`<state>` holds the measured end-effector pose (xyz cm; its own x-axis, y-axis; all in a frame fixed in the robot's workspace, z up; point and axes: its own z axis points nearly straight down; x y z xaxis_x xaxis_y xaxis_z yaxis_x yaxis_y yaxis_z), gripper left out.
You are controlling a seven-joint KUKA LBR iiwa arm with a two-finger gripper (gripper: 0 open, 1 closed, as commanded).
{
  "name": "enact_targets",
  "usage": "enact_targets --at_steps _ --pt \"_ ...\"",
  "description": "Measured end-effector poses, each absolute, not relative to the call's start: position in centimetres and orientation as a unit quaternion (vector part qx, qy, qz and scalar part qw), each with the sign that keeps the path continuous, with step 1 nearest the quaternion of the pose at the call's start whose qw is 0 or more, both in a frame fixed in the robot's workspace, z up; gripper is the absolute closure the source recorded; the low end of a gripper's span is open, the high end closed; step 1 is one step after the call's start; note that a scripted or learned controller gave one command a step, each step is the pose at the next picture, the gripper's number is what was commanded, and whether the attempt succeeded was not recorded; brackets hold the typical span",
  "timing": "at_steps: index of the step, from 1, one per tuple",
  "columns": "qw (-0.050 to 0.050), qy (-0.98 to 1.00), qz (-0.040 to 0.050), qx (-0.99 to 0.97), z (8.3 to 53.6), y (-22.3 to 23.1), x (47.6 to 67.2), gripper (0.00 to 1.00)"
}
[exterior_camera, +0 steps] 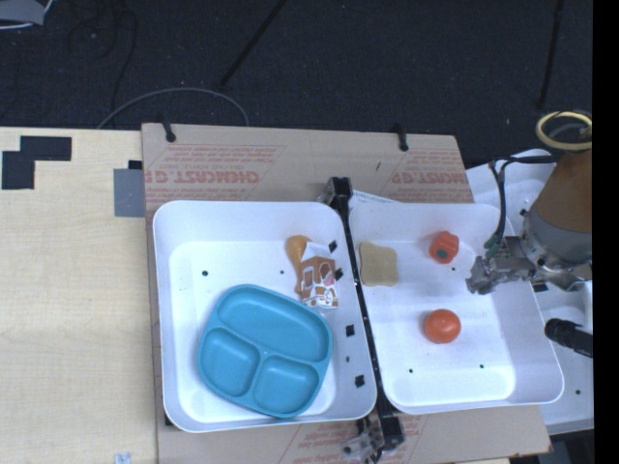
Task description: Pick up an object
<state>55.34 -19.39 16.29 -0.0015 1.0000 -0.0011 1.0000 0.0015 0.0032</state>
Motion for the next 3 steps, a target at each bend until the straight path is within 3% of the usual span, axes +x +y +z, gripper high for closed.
enact_targets --at_steps 1,3 --pt "0.001 0.708 0.0005 0.706 21.6 -19.4 55.4 1.0" --pt "-0.002 0.709 -0.0001 0.706 20.3 -8.6 56.1 1.0"
